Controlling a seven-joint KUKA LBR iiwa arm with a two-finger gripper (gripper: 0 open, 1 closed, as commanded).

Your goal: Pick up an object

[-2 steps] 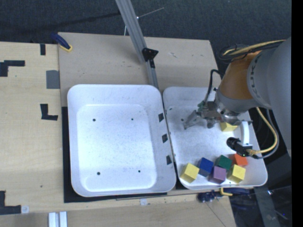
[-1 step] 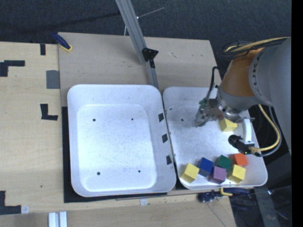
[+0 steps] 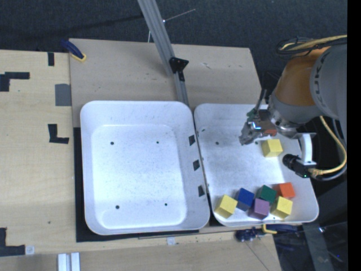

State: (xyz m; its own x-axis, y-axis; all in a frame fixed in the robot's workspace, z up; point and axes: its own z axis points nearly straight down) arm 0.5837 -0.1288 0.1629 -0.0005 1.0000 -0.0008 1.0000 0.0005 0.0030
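Note:
My gripper hangs over the upper right part of the right bin, reaching in from the right. A yellow cube lies just to its lower right, apart from the fingertips. Along the bin's front edge lies a cluster of cubes: yellow, blue, purple, green, orange and another yellow. Nothing shows between the fingers.
The left bin sits beside the right one on the wooden bench. A slanted metal rod with a black clamp stands behind the bins. Cables loop at the right of the arm.

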